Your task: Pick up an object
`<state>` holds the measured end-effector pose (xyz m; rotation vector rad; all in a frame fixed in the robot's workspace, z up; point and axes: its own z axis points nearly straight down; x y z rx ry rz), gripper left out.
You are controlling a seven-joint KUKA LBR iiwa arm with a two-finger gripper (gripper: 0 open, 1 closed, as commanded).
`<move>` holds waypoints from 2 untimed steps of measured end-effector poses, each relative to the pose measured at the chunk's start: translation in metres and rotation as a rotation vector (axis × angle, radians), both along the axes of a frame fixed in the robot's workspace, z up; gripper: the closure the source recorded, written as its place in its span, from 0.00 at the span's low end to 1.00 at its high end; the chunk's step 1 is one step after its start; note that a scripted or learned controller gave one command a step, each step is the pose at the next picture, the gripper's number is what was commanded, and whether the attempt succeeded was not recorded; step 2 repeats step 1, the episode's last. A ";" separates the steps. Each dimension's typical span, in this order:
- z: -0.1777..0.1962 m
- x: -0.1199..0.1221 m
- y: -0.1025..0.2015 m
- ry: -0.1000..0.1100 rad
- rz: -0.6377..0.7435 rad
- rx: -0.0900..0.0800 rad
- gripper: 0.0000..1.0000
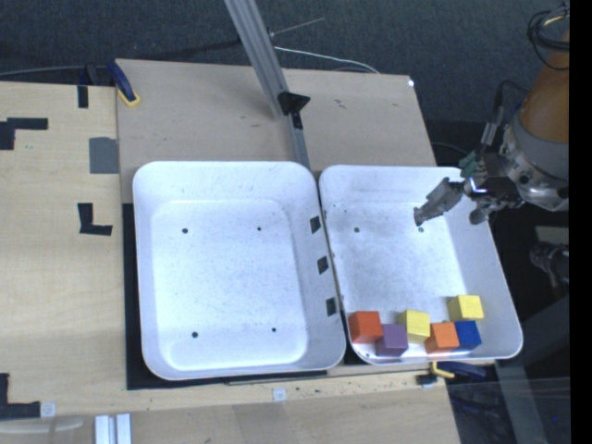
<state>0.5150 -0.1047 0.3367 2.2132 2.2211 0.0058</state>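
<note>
Left half of the frame: a shallow white bin (227, 266) on the bench, a few dark dots on its floor. Above it, a grey metal rail (257, 40) slanting down from the top edge toward the seam between the bins.

Right of centre: the second white bin (388, 248). Crowded along its lower edge, near the bottom right of the frame, a cluster of small blocks: an orange block (364, 325) furthest left, a purple block (395, 339) touching it, a yellow block (417, 323) just behind, then another orange block (444, 337), a blue block (468, 334) and a second yellow block (466, 306) at the right end. All resting on the bin floor, none lifted.

Further right, upper part of that bin: the gripper (433, 206), reaching in from the right edge on the grey arm, hanging above bare bin floor, well apart from the blocks. Nothing visible between the fingers; whether parted or closed, cannot tell at this size and angle.

Judged step: approach, with no grasp yet made. Next move likely calls for travel toward the lower edge of the frame, over the cluster, then a descent onto one block. Tight packing a probable hazard; the yellow block at the right end, standing slightly apart, seems the easier target.
</note>
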 end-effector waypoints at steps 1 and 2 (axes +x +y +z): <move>-0.009 -0.013 -0.056 0.009 -0.008 0.000 0.00; -0.009 -0.013 -0.056 0.009 -0.008 0.000 0.00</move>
